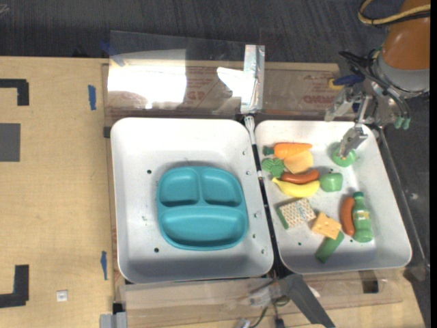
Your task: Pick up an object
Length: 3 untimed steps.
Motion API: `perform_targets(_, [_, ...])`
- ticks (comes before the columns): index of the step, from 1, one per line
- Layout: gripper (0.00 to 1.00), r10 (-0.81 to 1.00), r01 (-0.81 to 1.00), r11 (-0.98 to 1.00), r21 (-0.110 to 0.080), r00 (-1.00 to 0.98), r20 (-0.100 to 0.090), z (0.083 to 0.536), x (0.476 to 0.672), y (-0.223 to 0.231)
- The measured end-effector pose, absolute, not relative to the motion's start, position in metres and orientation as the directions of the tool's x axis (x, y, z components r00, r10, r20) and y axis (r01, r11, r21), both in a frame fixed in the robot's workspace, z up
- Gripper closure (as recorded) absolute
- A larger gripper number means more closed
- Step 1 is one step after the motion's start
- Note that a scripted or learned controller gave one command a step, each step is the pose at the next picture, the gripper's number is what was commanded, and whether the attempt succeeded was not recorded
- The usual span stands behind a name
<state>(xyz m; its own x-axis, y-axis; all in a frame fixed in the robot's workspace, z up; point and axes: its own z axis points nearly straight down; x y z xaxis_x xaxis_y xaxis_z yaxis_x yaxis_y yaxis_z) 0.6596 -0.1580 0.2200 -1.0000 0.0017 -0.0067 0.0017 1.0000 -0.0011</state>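
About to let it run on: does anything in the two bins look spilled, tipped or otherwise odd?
Nothing stands out. The teal divided plate lies flat in the left bin. The toy foods, among them a carrot and a banana, lie loosely clustered inside the right bin. The end effector sits over a small green piece.

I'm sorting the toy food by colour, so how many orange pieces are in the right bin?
1: the carrot at the top of the pile in the right bin, left of the hand. Others may be hidden underneath.
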Motion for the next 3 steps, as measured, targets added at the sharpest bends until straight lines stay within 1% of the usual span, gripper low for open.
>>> perform_targets(1, [0.0, -0.033, -0.033, 0.999, -0.003, -0.999, -0.01, 0.097, 0.611, -0.161])
perform_targets(2, [0.0, -0.157, -0.157, 0.988, -0.003, -0.988, -0.008, 0.087, 0.655, -0.188])
perform_targets(3, [0.0, -0.253, -0.253, 0.968, -0.001, -0.967, -0.009, 0.088, 0.633, -0.119])
